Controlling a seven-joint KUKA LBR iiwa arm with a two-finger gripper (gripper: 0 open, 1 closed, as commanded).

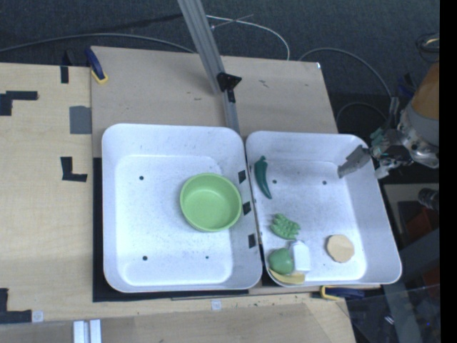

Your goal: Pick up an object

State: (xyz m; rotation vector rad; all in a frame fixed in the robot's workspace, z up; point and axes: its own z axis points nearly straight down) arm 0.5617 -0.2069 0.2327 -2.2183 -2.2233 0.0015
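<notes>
The right bin (314, 145) holds several small items. A dark green pepper (263, 177) lies near its left wall. Below that sit a light green leafy piece (285, 226), a green ball (281, 261), a white block (300, 256) and a yellow piece (290, 278). A tan round disc (340, 248) rests at the front right. My gripper (368, 164) hovers over the bin's upper right rim, open, with nothing between its fingers. One grey finger (352, 161) points down and to the left.
The left bin (128, 191) holds a green bowl (210, 202) near its right side. A grey pole (203, 38) slants down to the back edge between the bins. Cables lie on the dark floor behind the bench.
</notes>
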